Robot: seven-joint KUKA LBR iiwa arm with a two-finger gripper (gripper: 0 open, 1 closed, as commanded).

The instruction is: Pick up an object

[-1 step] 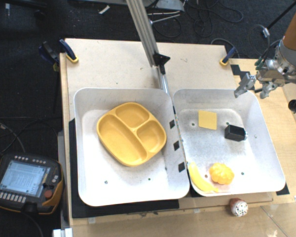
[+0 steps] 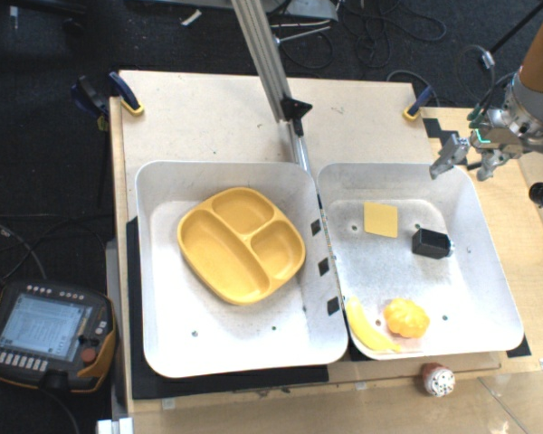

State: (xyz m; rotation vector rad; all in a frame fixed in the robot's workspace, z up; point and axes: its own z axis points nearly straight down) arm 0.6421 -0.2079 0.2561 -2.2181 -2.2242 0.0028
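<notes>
The right bin (image 2: 475, 242) holds a pale yellow square block (image 2: 381, 220), a small black block (image 2: 431, 243), a round yellow-orange lump (image 2: 405, 318) and a yellow banana (image 2: 366, 330) at its front edge. My gripper (image 2: 466, 163) hangs at the bin's far right corner, above the rim and apart from every object. Its fingers (image 2: 445, 161) are spread with nothing between them. The black block lies nearest, a short way in front of it and to its left.
The left bin (image 2: 163, 333) bears a yellow divided plate (image 2: 242, 243). A slanted metal pole (image 2: 267, 57) rises between the bins. A small speckled ball (image 2: 439, 381) lies on the bench in front of the right bin. Clamps sit at the bench's far corners.
</notes>
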